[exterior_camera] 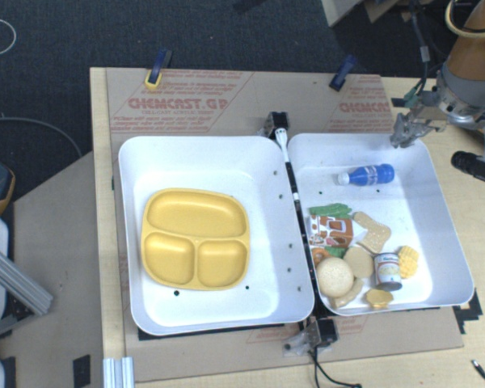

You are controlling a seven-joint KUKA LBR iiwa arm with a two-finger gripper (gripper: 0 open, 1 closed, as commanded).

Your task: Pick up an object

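Blue bottle (367,175) lies on its side in the right bin (444,217), upper part, apart from the food clutter below. Long axis runs roughly left-right; white cap end points left. My gripper (406,133) hangs just above the bin's far rim, up and right of the bottle; whether the fingers are apart or together I cannot tell. Risks as I judge them: a round body rolling away from a closing grasp, or fingers clipping the rim on descent.
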